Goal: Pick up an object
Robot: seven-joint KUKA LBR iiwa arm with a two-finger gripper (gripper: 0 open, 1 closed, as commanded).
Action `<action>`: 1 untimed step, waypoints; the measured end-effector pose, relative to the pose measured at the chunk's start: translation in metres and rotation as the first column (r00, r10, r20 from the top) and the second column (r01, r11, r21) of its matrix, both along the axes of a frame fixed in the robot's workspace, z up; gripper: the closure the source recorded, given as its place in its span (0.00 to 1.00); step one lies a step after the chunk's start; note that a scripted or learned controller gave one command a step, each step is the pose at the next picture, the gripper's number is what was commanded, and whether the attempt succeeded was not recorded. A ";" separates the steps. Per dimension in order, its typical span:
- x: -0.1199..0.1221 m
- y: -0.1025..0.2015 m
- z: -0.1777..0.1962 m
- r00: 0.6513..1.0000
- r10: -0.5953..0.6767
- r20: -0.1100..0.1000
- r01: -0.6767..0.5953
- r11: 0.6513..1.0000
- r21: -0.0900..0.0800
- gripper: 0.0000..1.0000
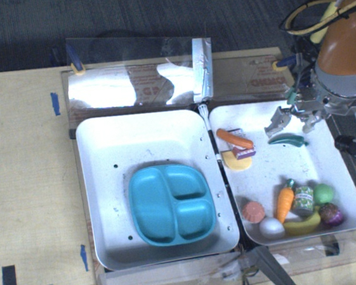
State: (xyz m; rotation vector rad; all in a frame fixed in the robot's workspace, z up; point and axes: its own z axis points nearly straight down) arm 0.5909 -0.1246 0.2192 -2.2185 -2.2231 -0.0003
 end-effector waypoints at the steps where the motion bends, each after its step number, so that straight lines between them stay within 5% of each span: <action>1: -0.077 -0.026 -0.109 0.971 0.240 -0.003 -0.240 0.971 0.001 0.00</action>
